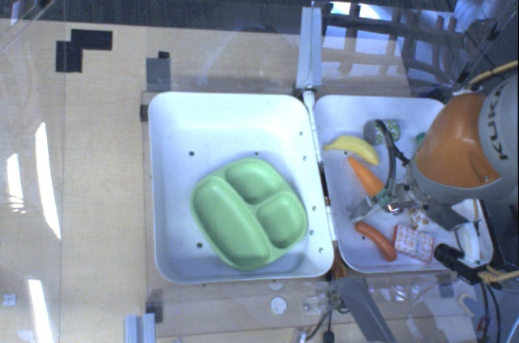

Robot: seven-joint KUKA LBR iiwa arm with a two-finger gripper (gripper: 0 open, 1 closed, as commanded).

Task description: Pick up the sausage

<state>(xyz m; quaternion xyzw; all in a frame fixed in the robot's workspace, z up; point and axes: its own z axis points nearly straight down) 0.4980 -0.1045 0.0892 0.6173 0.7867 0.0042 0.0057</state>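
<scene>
The sausage (377, 240) lay in the right bin (350, 256), toward that bin's six o'clock, a short reddish-brown cylinder with rounded ends and a smooth, slightly glossy skin, slanting from upper left to lower right. The gripper (369, 207) hung just beyond the sausage's upper-left end, at about eleven o'clock from it; its metal fingertips looked parted a little with nothing between them, though the view was too small to be sure of the gap. To take the sausage well, the fingers would probably need to straddle its middle across the short axis, turned square to its slant, since a smooth round body would likely roll or squirt out of an end-on or off-centre pinch. A patterned red-and-white packet (413, 244) sat just beside the sausage at its three o'clock, flat and crinkly, so the outer finger would want to come down between the two without snagging it. An orange carrot (366, 177), tapered and matte, lay at the sausage's twelve o'clock, near the gripper, with a curved yellow banana (353, 147) beyond it. The left bin (174, 171) carried a pale green divided plate (247, 212) of smooth moulded plastic with three rounded wells.
</scene>
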